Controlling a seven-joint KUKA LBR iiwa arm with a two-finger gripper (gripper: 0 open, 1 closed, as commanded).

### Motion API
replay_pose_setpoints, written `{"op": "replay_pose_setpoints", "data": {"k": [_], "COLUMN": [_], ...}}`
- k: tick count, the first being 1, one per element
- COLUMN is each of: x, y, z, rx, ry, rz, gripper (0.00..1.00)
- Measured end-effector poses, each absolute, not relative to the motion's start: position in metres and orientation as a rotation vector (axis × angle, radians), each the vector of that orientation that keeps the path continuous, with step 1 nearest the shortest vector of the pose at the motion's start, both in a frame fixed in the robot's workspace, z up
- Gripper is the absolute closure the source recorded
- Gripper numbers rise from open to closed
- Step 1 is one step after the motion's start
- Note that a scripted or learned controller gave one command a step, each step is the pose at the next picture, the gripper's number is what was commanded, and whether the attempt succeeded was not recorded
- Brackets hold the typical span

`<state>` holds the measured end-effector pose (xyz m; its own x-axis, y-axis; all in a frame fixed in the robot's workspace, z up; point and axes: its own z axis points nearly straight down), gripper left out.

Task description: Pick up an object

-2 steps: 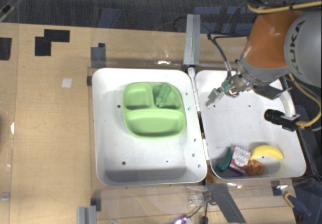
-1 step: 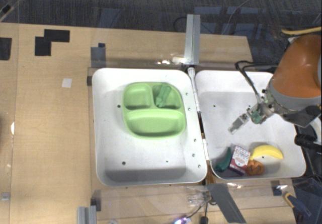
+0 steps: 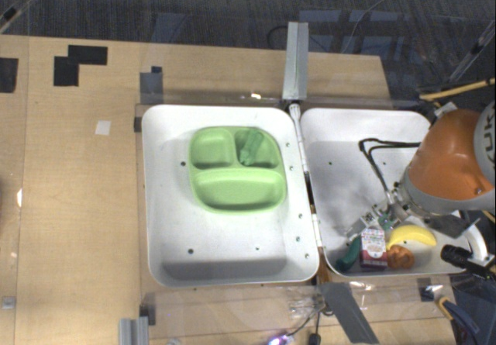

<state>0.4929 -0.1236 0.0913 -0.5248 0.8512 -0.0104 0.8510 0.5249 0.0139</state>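
Hovering low over the right bin [image 3: 341, 150], the gripper [image 3: 381, 218] hangs just above a small carton [image 3: 373, 246]; whether it's spread or pinched, I cannot tell. Smooth yellow banana [image 3: 413, 236] just beside it, brownish lump [image 3: 401, 257] below. Left bin [image 3: 167, 204] carries a glossy green divided tray [image 3: 232, 188].
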Motion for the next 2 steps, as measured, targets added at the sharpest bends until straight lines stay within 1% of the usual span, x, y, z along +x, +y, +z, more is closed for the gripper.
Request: {"op": "replay_pose_setpoints", "data": {"k": [1,2], "x": [0.495,0.544], "y": [-0.163,-0.202], "z": [0.091,0.134], "rx": [1.31,1.241], "ry": [2.838,2.879], "rz": [0.013,0.003], "gripper": [0.0,0.0]}}
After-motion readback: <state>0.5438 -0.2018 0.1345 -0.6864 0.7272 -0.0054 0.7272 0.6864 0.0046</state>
